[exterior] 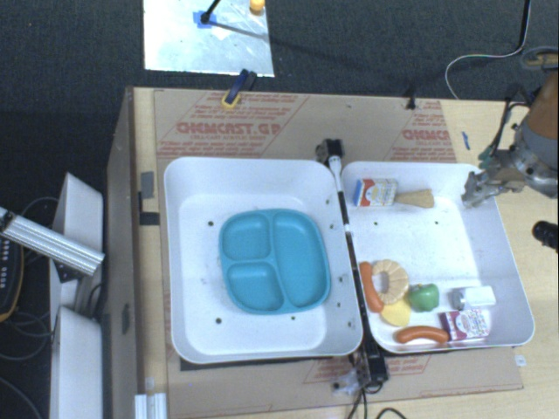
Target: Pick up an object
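Observation:
The right bin point(454, 243) holds several toy items. A white and red box with a tan handle point(384, 195) lies at its far left. Along the near side sit an orange carrot point(370, 288), a ridged tan pastry point(390, 278), a green apple point(424, 297), a yellow piece point(396, 314), a red sausage point(421, 335), a pink and white carton point(467, 324) and a small white block point(478, 297). My gripper point(479, 187) hangs over the far right edge of this bin, apart from all the items, with nothing seen in it.
The left bin point(192, 234) carries a blue divided plate point(273, 260). A black divider clip point(332, 151) sits where the bins meet. The arm point(534, 147) enters from the right. Bare white floor point(437, 243) lies mid right bin.

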Action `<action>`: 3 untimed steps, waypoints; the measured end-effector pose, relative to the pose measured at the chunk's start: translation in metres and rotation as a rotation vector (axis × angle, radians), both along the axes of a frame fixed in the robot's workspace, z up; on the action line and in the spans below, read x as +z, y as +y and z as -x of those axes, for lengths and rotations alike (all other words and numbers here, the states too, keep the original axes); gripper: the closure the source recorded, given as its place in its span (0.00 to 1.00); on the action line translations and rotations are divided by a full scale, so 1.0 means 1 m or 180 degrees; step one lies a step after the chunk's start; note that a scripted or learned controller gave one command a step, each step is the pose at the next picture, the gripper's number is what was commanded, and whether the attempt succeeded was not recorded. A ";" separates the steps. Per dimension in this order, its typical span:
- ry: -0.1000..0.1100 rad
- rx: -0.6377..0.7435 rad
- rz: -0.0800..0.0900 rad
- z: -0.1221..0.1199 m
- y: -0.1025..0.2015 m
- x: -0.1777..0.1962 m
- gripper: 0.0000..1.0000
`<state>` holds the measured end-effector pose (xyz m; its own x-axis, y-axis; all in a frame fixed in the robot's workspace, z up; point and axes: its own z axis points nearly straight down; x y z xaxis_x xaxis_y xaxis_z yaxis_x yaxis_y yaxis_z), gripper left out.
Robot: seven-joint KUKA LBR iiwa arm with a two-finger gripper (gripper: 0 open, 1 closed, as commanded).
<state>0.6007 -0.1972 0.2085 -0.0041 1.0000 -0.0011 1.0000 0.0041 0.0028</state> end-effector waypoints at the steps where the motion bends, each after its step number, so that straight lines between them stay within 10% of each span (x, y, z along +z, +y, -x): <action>1: -0.0001 0.0000 -0.0001 -0.024 0.004 -0.008 1.00; 3: 0.0009 0.0001 -0.0004 -0.008 0.102 0.001 1.00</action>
<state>0.6090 -0.0954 0.2098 -0.0044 1.0000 0.0001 1.0000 0.0044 0.0001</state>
